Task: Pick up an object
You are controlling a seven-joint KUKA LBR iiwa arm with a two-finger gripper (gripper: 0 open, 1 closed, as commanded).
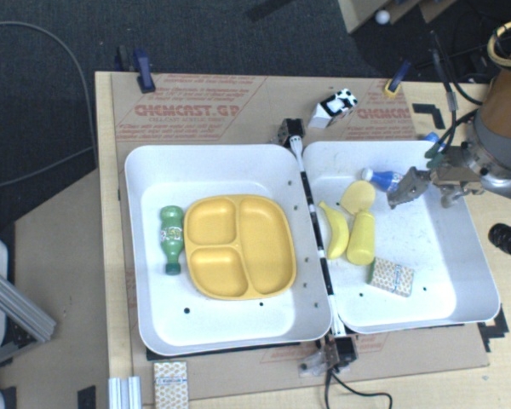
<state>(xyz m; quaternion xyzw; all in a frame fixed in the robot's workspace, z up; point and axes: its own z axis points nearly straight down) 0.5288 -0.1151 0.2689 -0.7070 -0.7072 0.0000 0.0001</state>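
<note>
Banana (335,229), yellow bottle (362,238), lemon (358,197) clustered (right bin).

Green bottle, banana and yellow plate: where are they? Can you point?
Green bottle (171,239), camera view, on its label.
Banana (335,232), camera view, on its middle.
Yellow plate (238,245), camera view, on the ridge between compartments.

Right bin (460,305): open floor right; banana (334,231), yellow bottle (362,239), packet (392,277) crowd left side.

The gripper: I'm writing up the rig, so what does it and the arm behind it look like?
The gripper is a grey metal assembly with dark fingers. Behind it sits a rounded grey wrist with an orange band above. Dark cables run along it, and a small blue part shows nearby.
</note>
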